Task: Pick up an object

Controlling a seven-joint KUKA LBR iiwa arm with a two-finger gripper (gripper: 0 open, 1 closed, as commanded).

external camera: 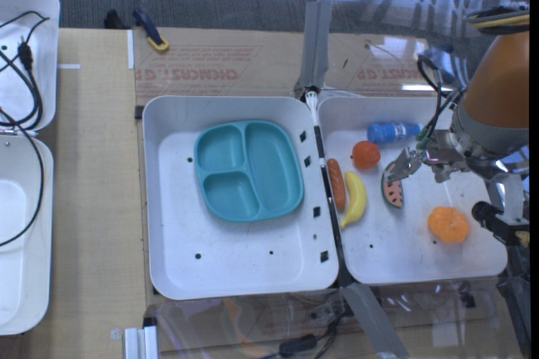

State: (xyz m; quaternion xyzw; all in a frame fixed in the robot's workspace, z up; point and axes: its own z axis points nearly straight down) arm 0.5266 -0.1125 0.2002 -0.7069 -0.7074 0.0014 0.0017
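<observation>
The right bin [421,265] holds several toy foods. A watermelon slice [392,190] lies in the middle, with a banana [354,199] and a hot dog [336,182] near the left wall. A small red-orange fruit [365,153] and a blue bottle [393,131] lie toward the back, and an orange [448,225] sits at the front right. My gripper [409,163] reaches in from the right. It hangs just above and to the right of the watermelon slice's upper end. I see nothing held in it.
The left bin [168,248] holds a teal divided plate [249,170]. A raised divider [322,180] separates the two bins. The arm's grey and orange body [497,96] covers the right bin's far right side. Cables and white trays lie at the far left.
</observation>
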